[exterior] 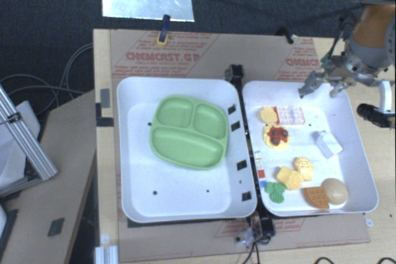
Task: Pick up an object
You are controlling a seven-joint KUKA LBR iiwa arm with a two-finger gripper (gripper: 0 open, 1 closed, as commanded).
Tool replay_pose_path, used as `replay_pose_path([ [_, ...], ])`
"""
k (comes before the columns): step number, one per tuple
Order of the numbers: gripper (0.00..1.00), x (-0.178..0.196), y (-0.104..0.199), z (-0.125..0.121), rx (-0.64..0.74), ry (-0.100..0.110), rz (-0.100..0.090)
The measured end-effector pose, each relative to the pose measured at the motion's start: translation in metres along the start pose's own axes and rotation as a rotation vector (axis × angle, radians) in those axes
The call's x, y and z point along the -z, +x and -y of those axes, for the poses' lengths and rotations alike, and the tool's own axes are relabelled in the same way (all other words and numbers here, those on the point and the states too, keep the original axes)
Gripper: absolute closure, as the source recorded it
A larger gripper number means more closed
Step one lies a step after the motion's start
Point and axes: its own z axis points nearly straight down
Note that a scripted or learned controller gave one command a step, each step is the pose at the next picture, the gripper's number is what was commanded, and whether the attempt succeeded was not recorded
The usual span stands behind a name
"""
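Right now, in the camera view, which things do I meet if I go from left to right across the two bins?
Green tray → broccoli → waffle → white carton → gripper, above the right bin's far edge.

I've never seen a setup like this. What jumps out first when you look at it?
The big green divided plate lying alone in the left white bin catches the eye first. Next comes the right bin, scattered with small toy foods such as a yellow cheese wedge and a waffle. Above that bin's far corner hangs the gripper, its fingers spread with nothing between them.
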Motion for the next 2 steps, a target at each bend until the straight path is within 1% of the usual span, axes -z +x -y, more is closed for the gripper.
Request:
replay_pose_path([
  [1, 0.0, 0.009, 0.001, -0.003, 0.003, -0.014, 0.003],
  [2, 0.0, -0.033, -0.005, -0.003, 0.001, -0.012, 0.003],
])
